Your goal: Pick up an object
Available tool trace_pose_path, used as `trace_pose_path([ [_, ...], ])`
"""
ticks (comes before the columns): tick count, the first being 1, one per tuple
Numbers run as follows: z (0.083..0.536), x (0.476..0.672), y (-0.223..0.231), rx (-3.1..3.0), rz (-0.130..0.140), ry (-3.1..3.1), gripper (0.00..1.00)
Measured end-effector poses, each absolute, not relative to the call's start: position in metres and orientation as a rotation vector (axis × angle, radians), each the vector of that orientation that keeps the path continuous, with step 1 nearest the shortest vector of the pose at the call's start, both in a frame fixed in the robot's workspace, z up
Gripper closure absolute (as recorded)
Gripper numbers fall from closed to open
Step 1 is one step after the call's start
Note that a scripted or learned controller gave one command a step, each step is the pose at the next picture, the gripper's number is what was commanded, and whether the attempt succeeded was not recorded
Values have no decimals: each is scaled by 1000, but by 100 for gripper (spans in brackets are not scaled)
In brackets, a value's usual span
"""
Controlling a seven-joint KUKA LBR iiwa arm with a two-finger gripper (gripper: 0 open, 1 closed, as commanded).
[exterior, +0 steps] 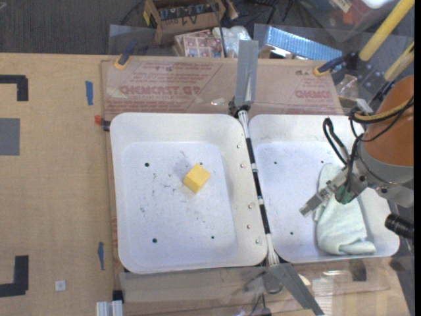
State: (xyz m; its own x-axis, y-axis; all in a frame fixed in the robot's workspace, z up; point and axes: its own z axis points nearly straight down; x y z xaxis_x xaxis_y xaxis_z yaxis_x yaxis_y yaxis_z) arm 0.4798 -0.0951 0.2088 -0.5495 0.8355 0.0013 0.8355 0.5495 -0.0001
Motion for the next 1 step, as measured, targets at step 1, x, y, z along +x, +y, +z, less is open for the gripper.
trace_pose_path([
  [1, 224, 508, -131, -1173, -2, -2923, 0],
])
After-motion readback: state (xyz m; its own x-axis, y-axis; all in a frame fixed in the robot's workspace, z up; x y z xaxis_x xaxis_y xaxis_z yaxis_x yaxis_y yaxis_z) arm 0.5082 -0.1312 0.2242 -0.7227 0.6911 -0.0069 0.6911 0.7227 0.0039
